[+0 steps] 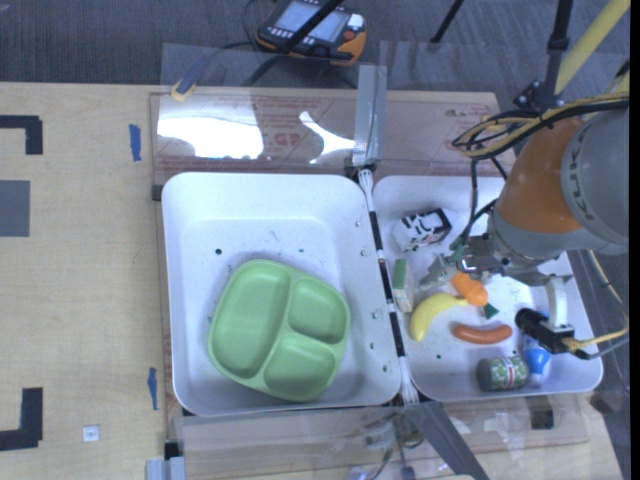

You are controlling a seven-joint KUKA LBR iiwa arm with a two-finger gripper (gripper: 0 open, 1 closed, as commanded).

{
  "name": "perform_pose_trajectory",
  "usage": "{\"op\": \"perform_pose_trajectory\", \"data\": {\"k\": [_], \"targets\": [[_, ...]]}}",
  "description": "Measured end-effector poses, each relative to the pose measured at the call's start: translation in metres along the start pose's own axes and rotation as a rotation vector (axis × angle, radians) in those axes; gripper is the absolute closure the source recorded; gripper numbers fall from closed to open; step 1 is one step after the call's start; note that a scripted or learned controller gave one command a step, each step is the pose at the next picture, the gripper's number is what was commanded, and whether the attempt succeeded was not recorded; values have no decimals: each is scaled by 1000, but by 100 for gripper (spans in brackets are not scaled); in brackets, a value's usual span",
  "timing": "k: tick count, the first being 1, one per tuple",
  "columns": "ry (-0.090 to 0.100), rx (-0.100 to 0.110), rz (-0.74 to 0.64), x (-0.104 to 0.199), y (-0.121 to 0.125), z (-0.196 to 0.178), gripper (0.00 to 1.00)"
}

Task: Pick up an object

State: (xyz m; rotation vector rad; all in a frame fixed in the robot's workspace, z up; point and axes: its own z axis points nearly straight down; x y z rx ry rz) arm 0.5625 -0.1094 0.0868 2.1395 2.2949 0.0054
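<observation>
Bench with 2 shallow white bins: the left bin carries 1 green divided plate. The right bin carries 1 yellow banana, 1 orange carrot, 1 red sausage, 1 green can lying on its side at the near wall, and 1 black-and-white item toward the far wall. Tool low over the right bin's middle, just beside the carrot, banana near it on the front side; open or closed cannot be told.

Fixed overhead slant over both bins
</observation>
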Motion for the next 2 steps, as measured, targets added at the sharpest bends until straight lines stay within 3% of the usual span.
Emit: {"op": "perform_pose_trajectory", "data": {"k": [1, 2], "targets": [[-2, -5, 2, -1, 1, -11, 100], [-1, 5, 231, 13, -32, -76, 100]]}}
